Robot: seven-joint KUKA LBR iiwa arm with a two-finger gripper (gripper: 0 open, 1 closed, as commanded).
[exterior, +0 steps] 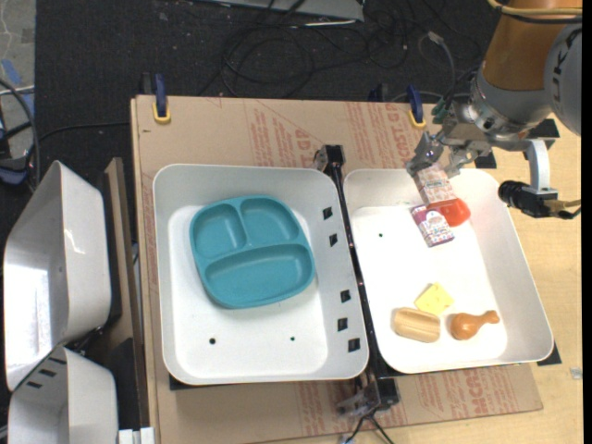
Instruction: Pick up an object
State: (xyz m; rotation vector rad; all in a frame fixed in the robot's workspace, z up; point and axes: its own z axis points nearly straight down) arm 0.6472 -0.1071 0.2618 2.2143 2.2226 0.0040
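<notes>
hand (433, 166) hangs over the right bin's (518, 276) far edge, pinching a small patterned packet (433, 213) that dangles beside a red object (454, 213).

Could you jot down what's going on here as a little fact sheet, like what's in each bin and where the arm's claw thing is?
left bin: holds a teal divided plate
right bin: holds five small things
far end of right bin: a small printed packet beside a red-orange item
near end of right bin: a yellow wedge, a tan bread roll, a brown drumstick-shaped toy
gripper: over the far end of the right bin, just above the packet
arm: reaches in from the right
</notes>
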